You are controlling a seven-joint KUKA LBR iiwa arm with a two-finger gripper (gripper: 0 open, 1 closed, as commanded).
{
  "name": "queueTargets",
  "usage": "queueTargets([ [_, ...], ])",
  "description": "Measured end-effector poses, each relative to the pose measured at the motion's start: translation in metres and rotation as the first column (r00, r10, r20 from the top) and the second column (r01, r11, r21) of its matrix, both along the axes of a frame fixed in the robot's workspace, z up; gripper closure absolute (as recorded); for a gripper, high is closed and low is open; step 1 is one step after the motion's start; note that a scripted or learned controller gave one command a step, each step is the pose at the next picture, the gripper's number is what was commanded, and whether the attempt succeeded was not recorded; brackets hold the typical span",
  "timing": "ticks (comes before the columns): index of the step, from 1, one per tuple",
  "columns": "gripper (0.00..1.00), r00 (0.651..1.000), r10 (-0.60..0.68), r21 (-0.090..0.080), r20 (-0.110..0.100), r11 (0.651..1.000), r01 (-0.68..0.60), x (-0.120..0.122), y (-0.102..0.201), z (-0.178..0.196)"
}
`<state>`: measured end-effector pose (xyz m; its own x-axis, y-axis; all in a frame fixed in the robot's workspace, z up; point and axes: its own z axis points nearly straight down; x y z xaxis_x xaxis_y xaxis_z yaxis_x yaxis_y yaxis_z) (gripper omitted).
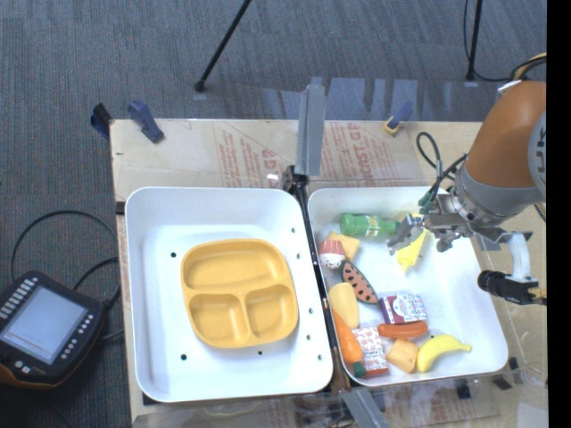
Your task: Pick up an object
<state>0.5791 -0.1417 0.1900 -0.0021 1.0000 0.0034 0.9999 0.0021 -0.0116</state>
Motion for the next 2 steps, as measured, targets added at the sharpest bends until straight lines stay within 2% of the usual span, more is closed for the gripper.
queueTargets([
  [1,0.00,0.999,0.049,0.003,-0.009,0.999,-0.049,0.033,-0.053,-0.099],
  [2,1.00,0.999,0.048,0.004,-0.007,0.999,-0.048,0.034,-0.054,-0.089],
])
